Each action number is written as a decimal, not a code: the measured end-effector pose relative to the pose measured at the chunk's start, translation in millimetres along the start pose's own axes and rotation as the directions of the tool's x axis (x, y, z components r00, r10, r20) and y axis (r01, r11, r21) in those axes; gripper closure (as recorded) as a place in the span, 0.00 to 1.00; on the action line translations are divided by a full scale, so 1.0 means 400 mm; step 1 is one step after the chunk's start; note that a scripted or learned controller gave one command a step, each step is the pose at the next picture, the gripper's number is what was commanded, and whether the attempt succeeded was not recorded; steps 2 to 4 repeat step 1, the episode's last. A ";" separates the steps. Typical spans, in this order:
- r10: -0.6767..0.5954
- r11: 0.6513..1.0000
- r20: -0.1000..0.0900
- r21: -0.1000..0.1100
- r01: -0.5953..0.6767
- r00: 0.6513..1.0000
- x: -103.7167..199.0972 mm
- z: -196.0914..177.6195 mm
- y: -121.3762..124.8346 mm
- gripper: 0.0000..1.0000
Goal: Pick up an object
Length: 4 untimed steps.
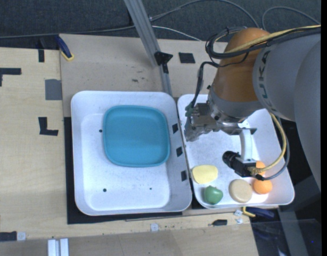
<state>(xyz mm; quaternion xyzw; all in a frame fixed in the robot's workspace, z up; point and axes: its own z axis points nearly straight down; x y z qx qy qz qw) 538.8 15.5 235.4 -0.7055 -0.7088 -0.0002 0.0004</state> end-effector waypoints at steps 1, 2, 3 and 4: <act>0.001 1.000 0.000 0.001 -0.001 1.000 0.127 0.031 0.009 1.00; 0.001 1.000 0.000 0.001 -0.001 1.000 0.127 0.031 0.009 1.00; 0.001 1.000 0.000 0.001 -0.001 1.000 0.127 0.031 0.009 1.00; 0.001 1.000 0.000 0.001 -0.001 1.000 0.127 0.031 0.009 1.00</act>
